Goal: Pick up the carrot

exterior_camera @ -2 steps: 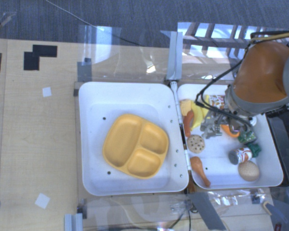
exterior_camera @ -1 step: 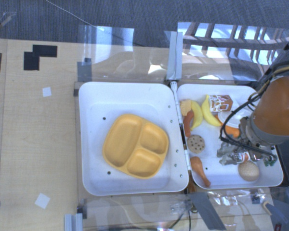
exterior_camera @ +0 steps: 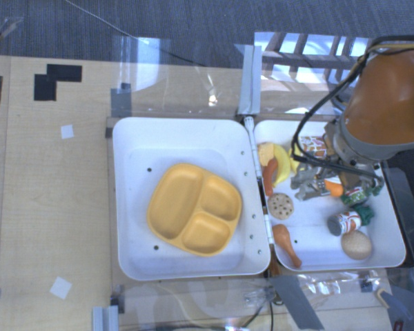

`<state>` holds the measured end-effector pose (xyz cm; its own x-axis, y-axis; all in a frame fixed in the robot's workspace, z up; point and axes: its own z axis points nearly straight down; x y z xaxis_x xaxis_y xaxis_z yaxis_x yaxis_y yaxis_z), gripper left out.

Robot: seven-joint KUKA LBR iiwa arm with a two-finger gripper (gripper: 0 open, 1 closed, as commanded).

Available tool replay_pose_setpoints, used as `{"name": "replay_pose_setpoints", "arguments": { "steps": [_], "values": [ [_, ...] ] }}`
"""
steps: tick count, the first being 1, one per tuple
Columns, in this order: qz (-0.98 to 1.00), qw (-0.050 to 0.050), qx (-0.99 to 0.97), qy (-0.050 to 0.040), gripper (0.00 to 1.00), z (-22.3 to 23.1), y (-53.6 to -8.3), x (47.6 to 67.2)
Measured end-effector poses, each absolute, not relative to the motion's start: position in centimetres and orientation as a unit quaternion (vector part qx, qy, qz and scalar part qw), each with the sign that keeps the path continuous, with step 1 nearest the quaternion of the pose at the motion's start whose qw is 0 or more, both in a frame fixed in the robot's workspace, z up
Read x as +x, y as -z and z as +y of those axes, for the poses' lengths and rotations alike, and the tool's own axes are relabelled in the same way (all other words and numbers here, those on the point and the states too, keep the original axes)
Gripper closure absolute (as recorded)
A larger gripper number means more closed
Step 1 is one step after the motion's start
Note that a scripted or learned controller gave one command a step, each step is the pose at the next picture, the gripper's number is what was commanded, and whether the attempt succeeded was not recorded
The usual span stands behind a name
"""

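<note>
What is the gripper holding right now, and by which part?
It cannot be told. The gripper is low in the right bin, beside an orange piece that may be the carrot, but no hold is visible.

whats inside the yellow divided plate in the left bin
Nothing visible: the yellow three-compartment plate lies bare in the left white bin. What is under it is covered.

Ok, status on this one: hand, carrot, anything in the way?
Hand down in the right bin. Carrot right beside it, hold not confirmed. Banana and can crowd close.
</note>
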<state>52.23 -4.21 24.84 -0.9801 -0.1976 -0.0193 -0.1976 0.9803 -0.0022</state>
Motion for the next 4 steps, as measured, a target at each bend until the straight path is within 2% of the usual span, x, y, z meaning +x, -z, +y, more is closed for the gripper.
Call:
{"name": "replay_pose_setpoints", "arguments": {
  "steps": [1, 2, 3, 4],
  "values": [
    [0.979, 0.005, -0.202, 0.0018, 1.00, -10.1, -23.6, 49.6],
    [0.960, 0.010, -0.281, 0.0039, 1.00, -9.7, -35.8, 53.7],
    [0.978, 0.001, -0.208, -0.0010, 1.00, -5.7, -23.7, 50.1],
    [0.978, 0.004, -0.207, 0.0004, 0.00, -5.8, -24.0, 50.2]
  ]
}}
